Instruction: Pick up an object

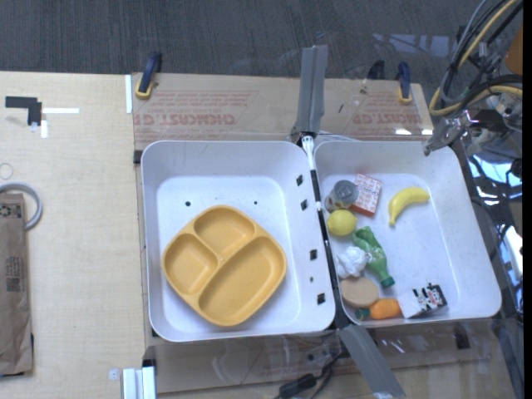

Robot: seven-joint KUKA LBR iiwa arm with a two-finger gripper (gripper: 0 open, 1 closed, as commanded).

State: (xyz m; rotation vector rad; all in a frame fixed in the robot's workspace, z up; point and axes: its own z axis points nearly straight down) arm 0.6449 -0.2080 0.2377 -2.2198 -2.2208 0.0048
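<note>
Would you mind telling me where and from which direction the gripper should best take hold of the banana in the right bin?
Grip the banana across its thick middle, coming straight down from above. It lies flat and apart from the other items, with bare bin floor on both sides of its curve, so the fingers should fit.

Past my pale wooden bench (75,223) lies dark grey carpet (233,15), with a brown cardboard sheet (249,106) clamped by blue clips (150,73) at the bench's far edge.

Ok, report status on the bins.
Hand at right bin's far corner, holding nothing visible. Banana loose in right bin. Yellow plate in left bin.
</note>
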